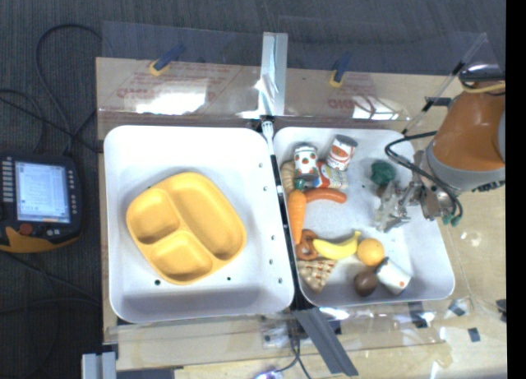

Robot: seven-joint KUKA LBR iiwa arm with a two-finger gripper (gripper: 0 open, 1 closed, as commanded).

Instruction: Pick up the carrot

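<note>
A clear plastic strip and small grey metal brackets (316,338) line the front edge of the pale wooden bench (481,262) at the bottom of the view, with dark grey ribbed carpet (49,311) spreading beyond it on the left and along the top. A black and orange handheld control pendant with a lit screen (37,201) lies on that carpet to the left, its black cable (70,90) looping away behind it.

The shallow white left bin (148,295) holds a yellow plastic tray with three compartments (185,227). In the shallow white right bin (431,275), the orange carrot (297,214) lies lengthwise against the left wall, its narrow end towards the front. A red sausage-shaped toy (327,196) touches its upper end, a brown pretzel-like piece (305,246) sits at its lower tip, and a tan waffle cone piece (317,270) lies just beyond. A yellow banana (337,246), a round orange fruit (371,251), a dark brown rounded item (365,283) and a white cup (393,276) crowd the front. Two small printed cans (305,161), (340,152) and a dark green lump (381,173) sit towards the back.

The grey arm with its orange band (468,135) reaches in from the right, and the two-finger gripper (393,209) sits low on the bin's right side, well apart from the carrot; whether it is spread or closed cannot be told.
</note>
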